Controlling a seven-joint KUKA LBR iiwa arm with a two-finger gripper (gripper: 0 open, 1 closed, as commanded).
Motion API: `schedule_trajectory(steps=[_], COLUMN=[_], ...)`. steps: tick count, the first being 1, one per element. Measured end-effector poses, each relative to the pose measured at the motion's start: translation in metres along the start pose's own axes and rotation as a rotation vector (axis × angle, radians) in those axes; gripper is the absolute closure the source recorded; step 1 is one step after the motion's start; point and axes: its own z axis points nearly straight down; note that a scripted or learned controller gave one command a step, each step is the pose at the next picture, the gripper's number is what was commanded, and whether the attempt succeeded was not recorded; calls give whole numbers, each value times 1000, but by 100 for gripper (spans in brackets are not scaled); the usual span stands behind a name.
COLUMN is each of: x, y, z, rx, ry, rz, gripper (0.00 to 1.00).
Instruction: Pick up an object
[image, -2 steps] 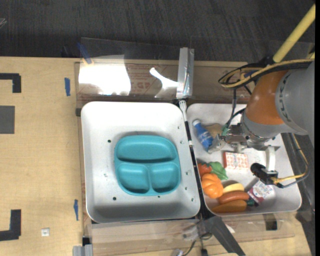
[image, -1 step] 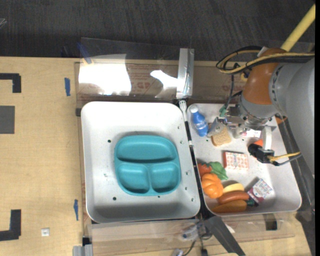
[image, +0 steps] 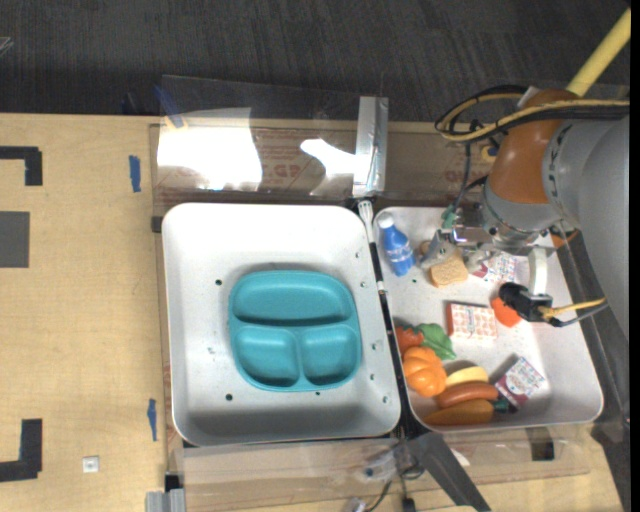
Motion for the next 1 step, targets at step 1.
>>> schedule_trajectory(steps=[1], x=[55], y=[27], z=[-92], rx=[-2], ry=[3], rz=[-24], gripper=[100])
